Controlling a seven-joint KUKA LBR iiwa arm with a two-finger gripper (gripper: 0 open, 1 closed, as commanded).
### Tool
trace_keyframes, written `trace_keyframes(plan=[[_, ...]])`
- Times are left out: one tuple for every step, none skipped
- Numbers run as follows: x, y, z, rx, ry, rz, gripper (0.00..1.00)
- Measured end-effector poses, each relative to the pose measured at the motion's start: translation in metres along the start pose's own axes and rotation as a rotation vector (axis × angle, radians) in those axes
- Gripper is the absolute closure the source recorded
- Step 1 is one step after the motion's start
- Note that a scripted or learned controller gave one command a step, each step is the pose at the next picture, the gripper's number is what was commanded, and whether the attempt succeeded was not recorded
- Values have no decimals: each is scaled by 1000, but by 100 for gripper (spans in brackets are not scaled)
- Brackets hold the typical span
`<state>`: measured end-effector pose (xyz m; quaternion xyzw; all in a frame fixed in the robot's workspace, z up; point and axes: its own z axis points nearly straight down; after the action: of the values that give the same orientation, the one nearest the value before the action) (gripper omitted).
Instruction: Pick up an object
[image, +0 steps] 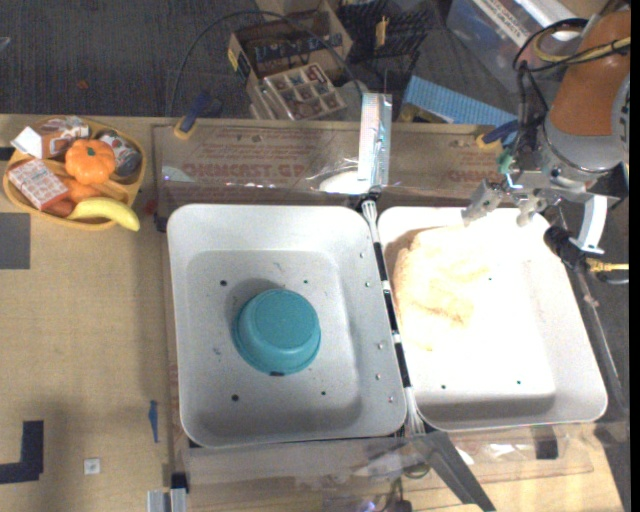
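Observation:
A teal bowl lies upside down near the middle of the left bin. In the right bin, a pale cream, cloth-like object lies at the upper left, washed out by bright light. My gripper hangs over the far edge of the right bin, up and to the right of the cream object. Its two fingers are spread apart, open, with nothing between them. The orange-banded arm reaches in from the upper right.
A yellow basket of toy food sits on the bench at the far left. Clear plastic sheeting and a cardboard strip run behind the bins. Cables hang by the right bin's right edge.

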<state>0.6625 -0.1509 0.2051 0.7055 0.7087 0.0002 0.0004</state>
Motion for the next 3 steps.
trace_keyframes(plan=[[-8, -36, 63, 0, 0, -120, 0], [24, -66, 115, -10, -3, -297, 0], [23, -64, 103, -16, -4, -293, 100]])
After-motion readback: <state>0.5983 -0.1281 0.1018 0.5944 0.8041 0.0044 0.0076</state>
